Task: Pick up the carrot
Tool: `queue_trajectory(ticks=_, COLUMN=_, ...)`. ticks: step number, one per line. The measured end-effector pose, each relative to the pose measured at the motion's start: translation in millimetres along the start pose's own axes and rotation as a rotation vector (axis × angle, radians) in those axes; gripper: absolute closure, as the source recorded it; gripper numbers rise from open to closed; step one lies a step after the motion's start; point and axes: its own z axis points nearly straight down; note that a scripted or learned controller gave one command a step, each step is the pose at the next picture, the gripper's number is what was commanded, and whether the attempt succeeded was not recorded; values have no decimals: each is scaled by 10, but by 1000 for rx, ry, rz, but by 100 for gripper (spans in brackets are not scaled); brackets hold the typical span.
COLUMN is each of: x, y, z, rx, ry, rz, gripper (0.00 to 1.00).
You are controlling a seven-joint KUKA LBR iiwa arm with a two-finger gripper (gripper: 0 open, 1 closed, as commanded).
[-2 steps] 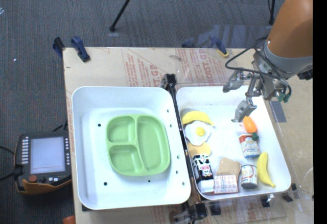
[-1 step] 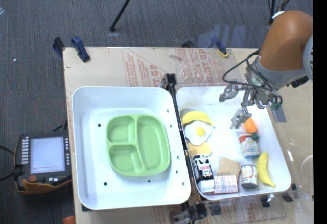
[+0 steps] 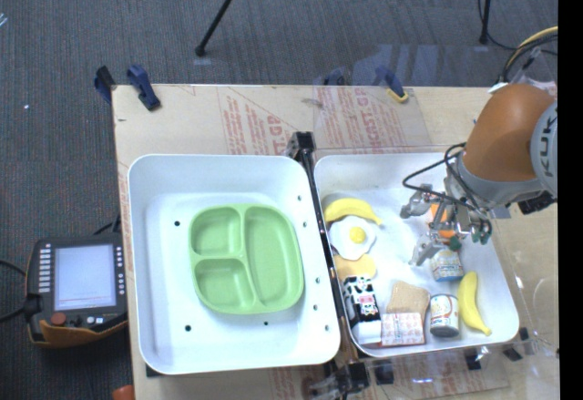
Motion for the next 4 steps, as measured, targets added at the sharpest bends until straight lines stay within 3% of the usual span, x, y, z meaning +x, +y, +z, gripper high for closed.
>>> queue_trajectory(ticks=1, x=-34, y=30, z=-143, rx=-1, ry=-9, rz=-6, gripper=100)
queue_trajectory(ticks=3, x=-70, y=67, z=-363, rx=-3, ry=-20, rz=-17, gripper=100)
queue_trajectory(ticks=4, x=686, y=422, z=-802, rx=0, ry=-7, rz=283, gripper=100)
